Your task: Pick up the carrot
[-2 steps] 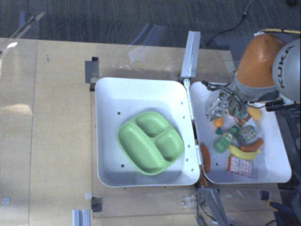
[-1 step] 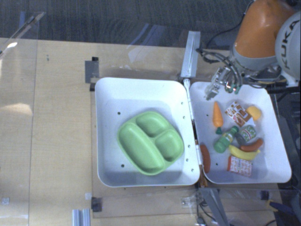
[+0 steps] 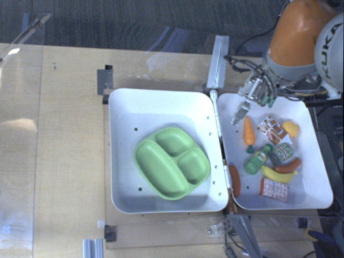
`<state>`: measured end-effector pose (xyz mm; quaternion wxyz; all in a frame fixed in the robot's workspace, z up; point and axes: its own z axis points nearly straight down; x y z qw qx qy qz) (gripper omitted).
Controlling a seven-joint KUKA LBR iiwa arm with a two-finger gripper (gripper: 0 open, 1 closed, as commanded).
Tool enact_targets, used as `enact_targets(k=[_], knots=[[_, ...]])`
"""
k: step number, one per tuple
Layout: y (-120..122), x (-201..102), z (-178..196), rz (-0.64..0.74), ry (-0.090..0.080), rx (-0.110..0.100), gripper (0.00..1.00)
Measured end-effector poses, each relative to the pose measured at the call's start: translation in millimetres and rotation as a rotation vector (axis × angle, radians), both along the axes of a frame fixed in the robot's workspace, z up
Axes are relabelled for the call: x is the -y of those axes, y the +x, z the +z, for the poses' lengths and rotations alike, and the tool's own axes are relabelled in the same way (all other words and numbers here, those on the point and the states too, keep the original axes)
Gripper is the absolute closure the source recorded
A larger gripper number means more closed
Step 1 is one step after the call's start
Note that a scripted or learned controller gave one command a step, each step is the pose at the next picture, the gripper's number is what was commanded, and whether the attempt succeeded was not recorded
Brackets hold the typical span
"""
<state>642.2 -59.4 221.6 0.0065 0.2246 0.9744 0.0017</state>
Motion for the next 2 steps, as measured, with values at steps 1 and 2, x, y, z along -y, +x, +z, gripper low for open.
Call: enact_targets(k=[1, 2], knots=[[-12, 27, -124, -0.018, 0.000, -0.002, 0.00], [-9, 26, -111, -0.016, 0.000, 0.009, 1.00]])
